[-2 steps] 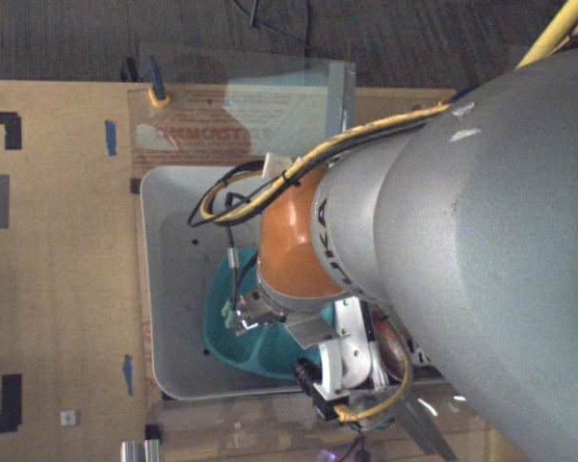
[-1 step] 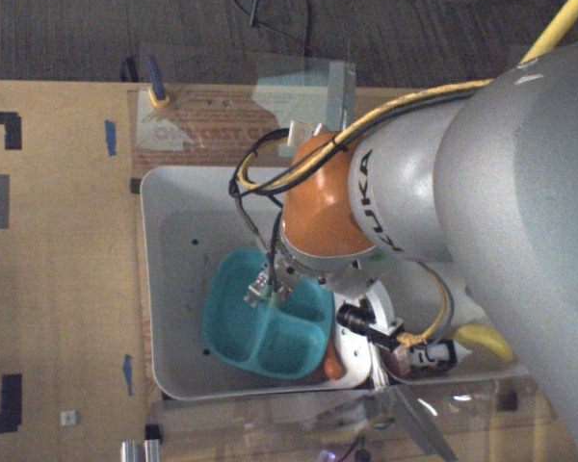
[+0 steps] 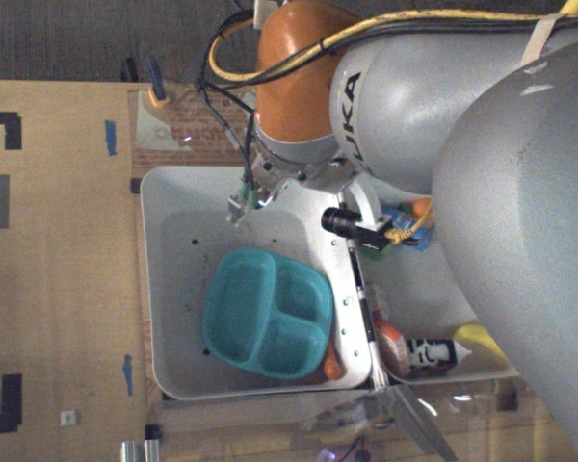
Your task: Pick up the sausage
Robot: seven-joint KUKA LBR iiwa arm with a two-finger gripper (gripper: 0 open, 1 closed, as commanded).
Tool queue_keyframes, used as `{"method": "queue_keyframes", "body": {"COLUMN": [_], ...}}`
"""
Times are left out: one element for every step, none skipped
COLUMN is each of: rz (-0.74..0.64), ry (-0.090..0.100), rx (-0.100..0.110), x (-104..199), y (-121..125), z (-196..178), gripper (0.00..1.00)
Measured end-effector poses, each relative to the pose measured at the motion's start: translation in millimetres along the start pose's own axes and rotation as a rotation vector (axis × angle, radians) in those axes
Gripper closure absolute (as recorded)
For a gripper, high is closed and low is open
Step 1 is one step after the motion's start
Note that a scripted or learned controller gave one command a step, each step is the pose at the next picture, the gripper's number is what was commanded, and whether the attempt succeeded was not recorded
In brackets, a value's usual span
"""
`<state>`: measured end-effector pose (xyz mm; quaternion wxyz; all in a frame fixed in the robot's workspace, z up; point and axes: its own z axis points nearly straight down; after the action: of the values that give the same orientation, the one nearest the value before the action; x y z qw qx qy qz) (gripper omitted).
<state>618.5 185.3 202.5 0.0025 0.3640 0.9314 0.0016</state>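
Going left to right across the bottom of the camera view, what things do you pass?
Teal tray → orange piece beside the tray's right corner → black-and-white bottle → yellow thing.

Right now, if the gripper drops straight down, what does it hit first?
Probably the bare floor of the left bin, near its far wall. The gripper hangs short of the teal tray, though depth is hard to judge.

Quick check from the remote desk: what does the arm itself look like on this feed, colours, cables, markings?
The arm is smooth, rounded light grey, with a glossy orange band above the wrist. Black letters "UKA" run along the grey shell. A yellow cable and thin black wires loop over the orange part. The small tool below is metallic, with a greenish tint.
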Motion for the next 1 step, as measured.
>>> {"method": "queue_keyframes", "body": {"rz": [0.022], "ry": [0.003], "rx": [0.005], "x": [12.8], "y": [18.2], "z": [47.2], "gripper": [1.00]}}
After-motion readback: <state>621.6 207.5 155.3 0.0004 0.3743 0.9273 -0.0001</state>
